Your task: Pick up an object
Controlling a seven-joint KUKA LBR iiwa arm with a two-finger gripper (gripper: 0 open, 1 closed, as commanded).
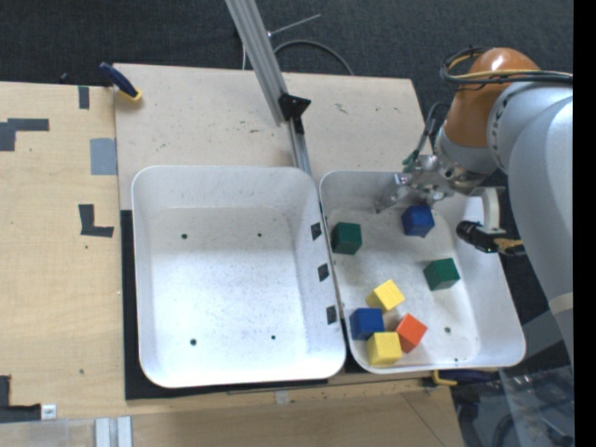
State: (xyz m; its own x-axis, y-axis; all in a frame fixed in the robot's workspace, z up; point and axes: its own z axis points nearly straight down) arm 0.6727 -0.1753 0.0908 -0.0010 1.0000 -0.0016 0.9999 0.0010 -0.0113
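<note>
My gripper hangs over the far part of the right bin. A blue cube sits directly under it, touching or nearly touching it; I cannot make out whether the cube is gripped or resting on the bin floor. Other cubes lie in the same bin: a dark green one at the left wall, a second green one to the right, and a cluster at the near end made of a yellow cube, a blue cube, an orange cube and another yellow cube.
The left bin stands beside the right one, sharing a raised divider. A slanted metal rail crosses above the bench toward the bins' far edge. A small blue and yellow clamp lies at the far left.
</note>
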